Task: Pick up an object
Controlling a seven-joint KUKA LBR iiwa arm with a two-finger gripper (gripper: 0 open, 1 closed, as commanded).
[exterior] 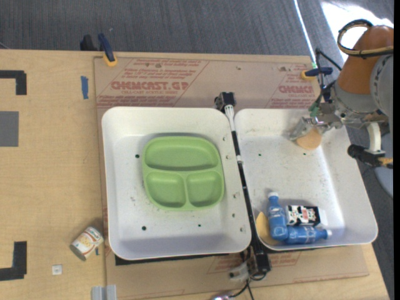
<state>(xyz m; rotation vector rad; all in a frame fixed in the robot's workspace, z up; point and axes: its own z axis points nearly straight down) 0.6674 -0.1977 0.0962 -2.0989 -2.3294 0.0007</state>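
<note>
The surface [44, 186] bears two white bins. The left bin [119, 130] holds a green divided plate [183, 171]. In the right bin [337, 186], the arm's jaws [307, 130] hover at a tan round object [309, 141] near the far wall; their opening cannot be told. Two blue bottles [278, 217] and a black-and-white packet [303, 215] lie together at the near edge.

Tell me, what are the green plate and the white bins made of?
The green plate, with three compartments, looks like matte moulded plastic: even colour, soft rounded dividers, no shine. The white bins also look like plastic, smooth with rounded corners and a raised rim, speckled with small dark marks. They could be coated metal; the camera view cannot settle it.
</note>
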